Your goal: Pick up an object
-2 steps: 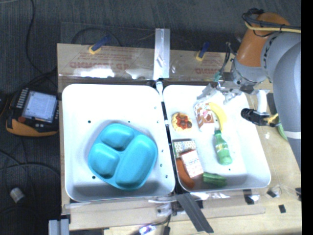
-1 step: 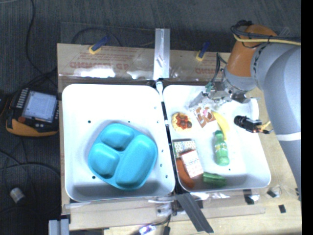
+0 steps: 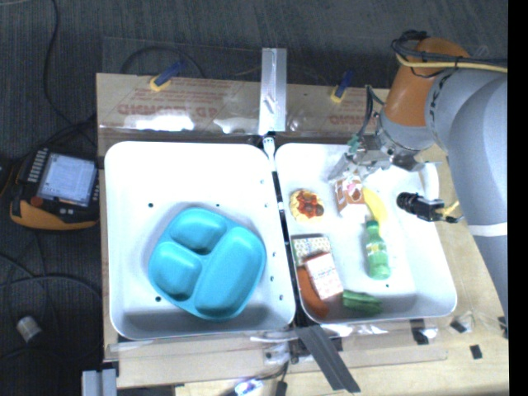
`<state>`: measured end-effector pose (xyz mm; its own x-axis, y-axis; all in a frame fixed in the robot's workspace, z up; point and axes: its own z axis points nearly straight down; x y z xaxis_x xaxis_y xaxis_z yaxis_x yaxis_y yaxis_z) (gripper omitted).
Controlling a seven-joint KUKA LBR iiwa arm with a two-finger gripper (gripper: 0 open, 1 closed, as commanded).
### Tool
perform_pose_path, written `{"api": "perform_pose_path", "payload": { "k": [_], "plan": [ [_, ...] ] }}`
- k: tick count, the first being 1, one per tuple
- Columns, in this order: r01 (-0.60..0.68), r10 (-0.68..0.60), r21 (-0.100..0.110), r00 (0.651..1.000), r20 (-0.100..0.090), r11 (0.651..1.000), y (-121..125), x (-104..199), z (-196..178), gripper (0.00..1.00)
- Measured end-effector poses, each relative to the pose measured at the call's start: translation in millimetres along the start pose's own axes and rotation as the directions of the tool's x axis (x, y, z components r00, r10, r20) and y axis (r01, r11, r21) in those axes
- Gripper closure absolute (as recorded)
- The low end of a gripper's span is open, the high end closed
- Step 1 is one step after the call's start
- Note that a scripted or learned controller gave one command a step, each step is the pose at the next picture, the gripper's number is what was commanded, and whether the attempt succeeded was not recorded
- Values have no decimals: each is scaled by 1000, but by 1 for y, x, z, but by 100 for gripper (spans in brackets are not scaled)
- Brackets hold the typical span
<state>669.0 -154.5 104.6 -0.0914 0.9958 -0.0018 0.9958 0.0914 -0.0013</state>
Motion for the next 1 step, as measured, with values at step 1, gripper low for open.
{"api": "perform_pose_path", "payload": {
  "k": [1],
  "plan": [
    [-223, 223, 2, 975, -1, 975, 7, 84, -89, 100]
  ]
}}
